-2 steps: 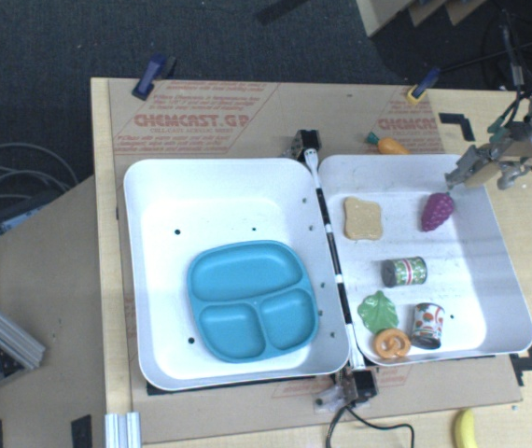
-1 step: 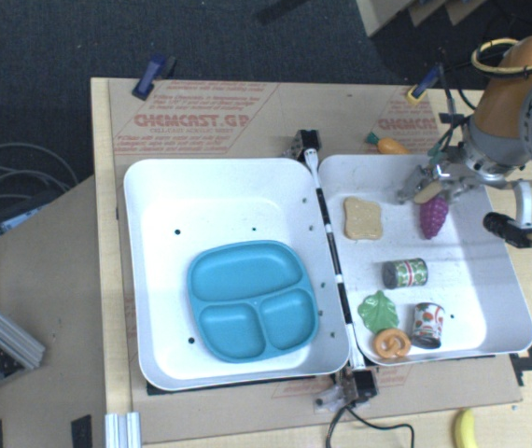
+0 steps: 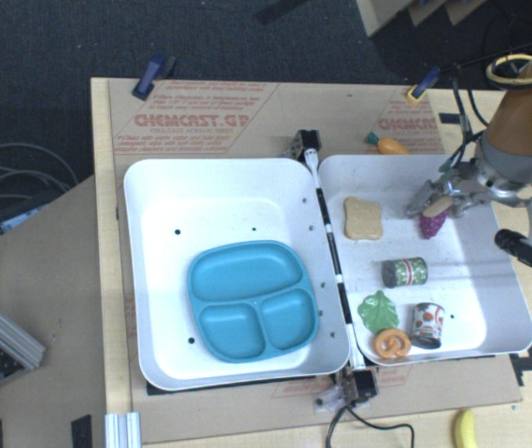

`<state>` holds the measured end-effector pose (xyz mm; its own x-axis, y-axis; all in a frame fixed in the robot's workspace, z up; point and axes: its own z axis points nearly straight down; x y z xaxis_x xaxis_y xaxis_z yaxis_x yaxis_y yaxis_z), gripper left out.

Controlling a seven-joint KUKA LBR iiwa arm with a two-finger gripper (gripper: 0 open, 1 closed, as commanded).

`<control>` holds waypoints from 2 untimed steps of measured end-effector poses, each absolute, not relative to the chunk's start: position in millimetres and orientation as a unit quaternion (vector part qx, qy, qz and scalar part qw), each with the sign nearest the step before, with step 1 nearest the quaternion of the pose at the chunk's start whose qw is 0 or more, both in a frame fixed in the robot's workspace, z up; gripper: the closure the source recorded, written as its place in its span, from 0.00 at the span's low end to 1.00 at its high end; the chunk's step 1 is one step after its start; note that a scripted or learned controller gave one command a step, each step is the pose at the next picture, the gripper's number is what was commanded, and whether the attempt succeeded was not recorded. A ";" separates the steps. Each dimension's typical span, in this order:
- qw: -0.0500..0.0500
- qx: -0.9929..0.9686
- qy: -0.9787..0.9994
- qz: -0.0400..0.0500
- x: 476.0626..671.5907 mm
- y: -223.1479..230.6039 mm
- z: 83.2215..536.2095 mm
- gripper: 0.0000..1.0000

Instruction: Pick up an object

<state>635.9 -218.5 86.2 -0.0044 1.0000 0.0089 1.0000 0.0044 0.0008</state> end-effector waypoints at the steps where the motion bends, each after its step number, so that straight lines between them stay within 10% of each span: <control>1: 0.001 -0.707 -0.708 0.000 619.9 -192.9 84.7 0.00; 2: -0.002 -0.707 -0.708 -0.001 621.5 -193.4 97.0 1.00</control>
<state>621.5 -193.4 97.0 -0.0016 1.0000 -0.0009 1.0000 0.0016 0.0040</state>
